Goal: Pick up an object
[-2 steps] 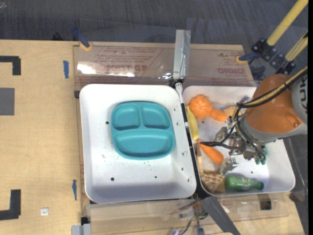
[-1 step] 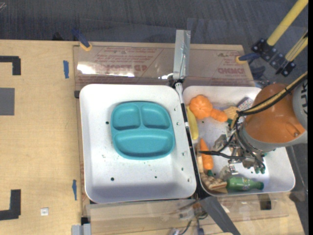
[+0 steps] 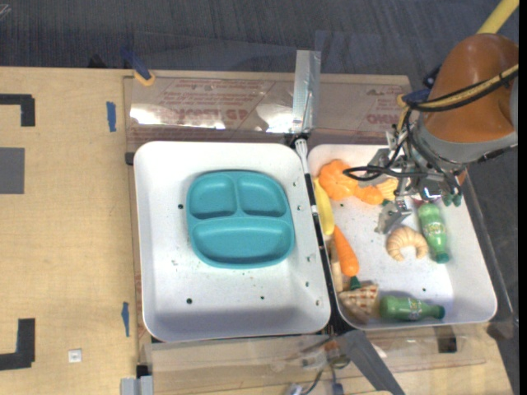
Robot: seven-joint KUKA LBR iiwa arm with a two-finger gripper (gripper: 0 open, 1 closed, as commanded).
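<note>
Dark grey carpet floor (image 3: 206,15) behind; light wooden benchtop (image 3: 62,220) with black tape marks (image 3: 20,109).

Even, bright overhead light; glare on the clear plastic sheet (image 3: 222,109) behind the bins; slightly soft focus throughout

A teal divided plate (image 3: 240,219) in a white bin (image 3: 156,245); green bottles (image 3: 433,230), orange carrot (image 3: 347,254).

I see smooth white plastic bins (image 3: 165,303), a matt teal plastic tray (image 3: 239,218), glossy green bottles (image 3: 432,230), a pale wood bench (image 3: 58,245), and my arm's shiny orange band (image 3: 473,89).
</note>
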